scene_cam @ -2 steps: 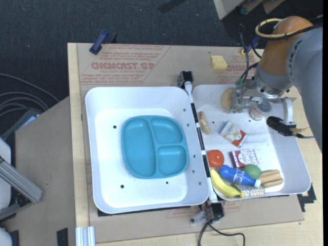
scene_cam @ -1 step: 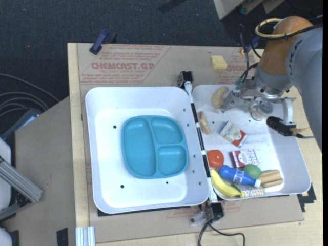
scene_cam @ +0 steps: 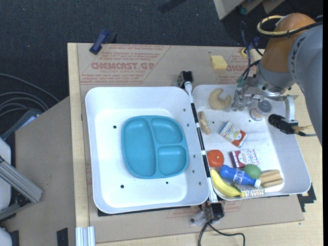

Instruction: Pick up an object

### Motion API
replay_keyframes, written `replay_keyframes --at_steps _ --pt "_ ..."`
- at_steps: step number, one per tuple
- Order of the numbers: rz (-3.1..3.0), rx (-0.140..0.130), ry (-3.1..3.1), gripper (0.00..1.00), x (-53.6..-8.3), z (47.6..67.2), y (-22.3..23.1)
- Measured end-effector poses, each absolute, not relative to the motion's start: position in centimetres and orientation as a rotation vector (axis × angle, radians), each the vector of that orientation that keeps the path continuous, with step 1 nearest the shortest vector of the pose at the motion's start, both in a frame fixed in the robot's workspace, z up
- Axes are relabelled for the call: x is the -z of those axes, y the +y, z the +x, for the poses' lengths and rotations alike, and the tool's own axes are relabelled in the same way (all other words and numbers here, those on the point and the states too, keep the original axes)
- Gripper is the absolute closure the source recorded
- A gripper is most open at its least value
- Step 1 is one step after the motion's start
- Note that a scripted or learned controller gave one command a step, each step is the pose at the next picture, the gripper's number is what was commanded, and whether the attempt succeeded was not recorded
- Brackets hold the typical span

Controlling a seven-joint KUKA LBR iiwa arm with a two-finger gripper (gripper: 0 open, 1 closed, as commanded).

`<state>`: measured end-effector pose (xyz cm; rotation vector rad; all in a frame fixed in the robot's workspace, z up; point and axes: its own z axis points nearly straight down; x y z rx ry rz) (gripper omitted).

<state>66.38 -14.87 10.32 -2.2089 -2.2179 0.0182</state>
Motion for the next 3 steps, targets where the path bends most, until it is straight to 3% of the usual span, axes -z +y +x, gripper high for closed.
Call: replay_keyframes --at_steps 1,2,3 --pt "-2.208 -0.019 -2.217 0.0 -10.3 66.4 -14.8" --pt "-2.214 -0.017 -2.217 0.0 -8.8 66.5 -14.6" --pt "-2.213 -0.011 -2.218 1.0 -9.8 66.6 -14.4"
